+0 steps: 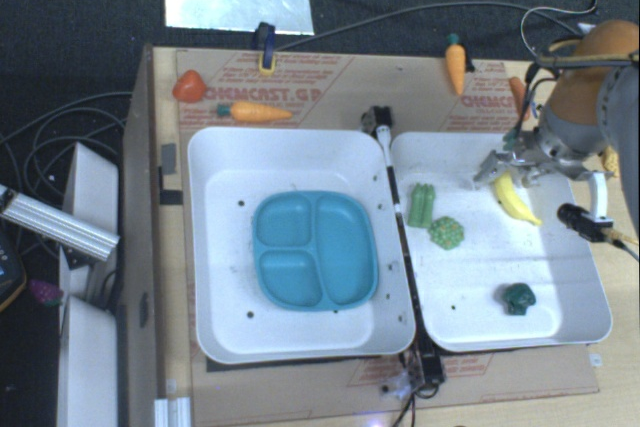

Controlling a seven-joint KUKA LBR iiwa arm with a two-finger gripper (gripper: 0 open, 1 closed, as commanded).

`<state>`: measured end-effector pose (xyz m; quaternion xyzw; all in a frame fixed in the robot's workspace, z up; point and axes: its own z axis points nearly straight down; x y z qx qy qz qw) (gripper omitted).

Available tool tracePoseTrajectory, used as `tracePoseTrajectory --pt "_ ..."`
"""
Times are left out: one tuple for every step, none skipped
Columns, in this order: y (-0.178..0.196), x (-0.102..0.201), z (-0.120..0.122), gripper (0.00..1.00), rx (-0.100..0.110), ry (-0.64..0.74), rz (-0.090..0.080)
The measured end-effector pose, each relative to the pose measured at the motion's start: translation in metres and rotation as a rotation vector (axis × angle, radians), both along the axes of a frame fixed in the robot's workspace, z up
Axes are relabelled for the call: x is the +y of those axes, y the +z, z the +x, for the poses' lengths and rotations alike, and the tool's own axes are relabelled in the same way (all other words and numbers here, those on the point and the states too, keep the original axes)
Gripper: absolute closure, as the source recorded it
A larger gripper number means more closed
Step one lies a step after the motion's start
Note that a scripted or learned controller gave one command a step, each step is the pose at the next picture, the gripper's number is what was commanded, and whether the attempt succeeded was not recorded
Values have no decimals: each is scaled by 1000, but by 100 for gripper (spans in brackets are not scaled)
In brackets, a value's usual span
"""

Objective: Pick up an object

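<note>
My gripper (pixel 503 166) hangs over the back right part of the right bin (pixel 470 327), on the grey arm with its orange band (pixel 590 65). A yellow banana (pixel 516 199) lies just below and in front of the gripper, its upper end close to or touching it. Further left in the same bin lie a light green pod-like vegetable (pixel 421 204) and a green broccoli piece (pixel 446 233). A dark green object (pixel 518 298) sits near the bin's front right.
The left bin (pixel 215 315) holds a blue divided plate (pixel 314 248). Outside the bins, on the bench's back strip, lie an orange carrot (pixel 260 112), a red tomato (pixel 188 86), a second carrot (pixel 456 65) and a clamp (pixel 266 45). Cables run behind the arm.
</note>
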<state>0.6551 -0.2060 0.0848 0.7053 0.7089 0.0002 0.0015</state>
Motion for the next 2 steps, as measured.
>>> tracePoseTrajectory --pt "12 0 1 100 -5 3 -3" --pt "70 72 -29 100 -3 0 2"
